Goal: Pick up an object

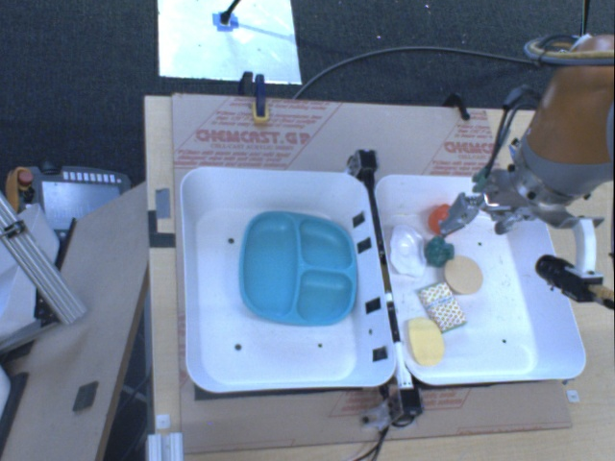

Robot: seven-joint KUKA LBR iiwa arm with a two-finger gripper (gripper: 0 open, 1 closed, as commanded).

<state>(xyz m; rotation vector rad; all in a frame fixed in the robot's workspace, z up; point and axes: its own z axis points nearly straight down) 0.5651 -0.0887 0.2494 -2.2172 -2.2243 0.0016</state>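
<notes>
The right bin (553, 329) holds several small items: an orange-red piece (438, 217), a white lump (405, 248), a dark green piece (439, 252), a tan round disc (463, 276), a checkered block (442, 306) and a yellow piece (426, 342). My gripper (483, 217) hangs over the upper part of this bin, just right of the orange-red piece. It is open, with nothing between its fingers. One fingertip (459, 215) is close beside the orange-red piece.
In the left bin (207, 257) lies a blue divided plate (298, 267). A black divider (377, 257) runs between the bins. The grey arm with its orange band (577, 94) covers the right bin's far right corner. A black part (562, 275) juts over the right rim.
</notes>
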